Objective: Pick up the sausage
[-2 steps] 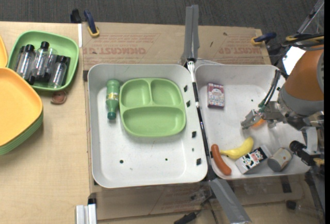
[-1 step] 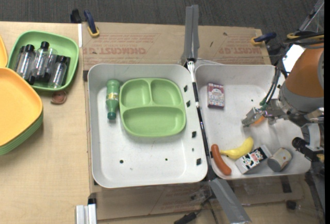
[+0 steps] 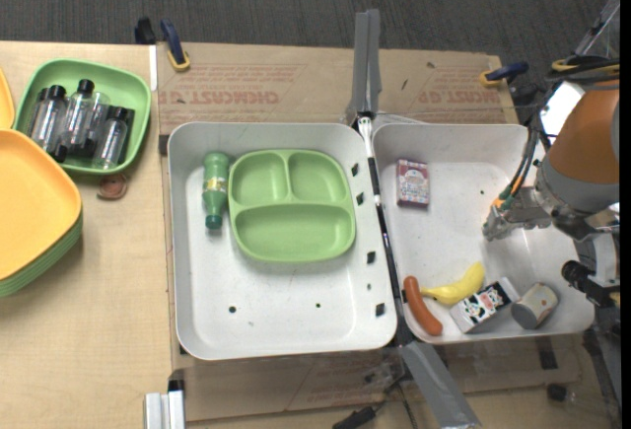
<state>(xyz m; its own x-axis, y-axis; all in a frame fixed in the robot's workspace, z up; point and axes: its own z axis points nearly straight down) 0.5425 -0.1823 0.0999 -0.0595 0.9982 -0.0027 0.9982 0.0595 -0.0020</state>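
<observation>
The sausage (image 3: 422,307) is a reddish-orange link lying at the front left corner of the right bin (image 3: 449,210), beside a yellow banana (image 3: 456,285). My gripper (image 3: 503,217) hangs over the right side of that bin, well to the right of and behind the sausage, with the orange-banded arm (image 3: 588,146) above it. Nothing shows between the gripper and the bin floor.
The right bin also holds a small purple card box (image 3: 413,182), a black-and-white carton (image 3: 484,306) and a grey cup (image 3: 535,305). In the left bin sit a green divided plate (image 3: 291,204) and a green bottle (image 3: 215,187). Orange plates (image 3: 35,220) and a green tray of bottles (image 3: 84,115) stand at left.
</observation>
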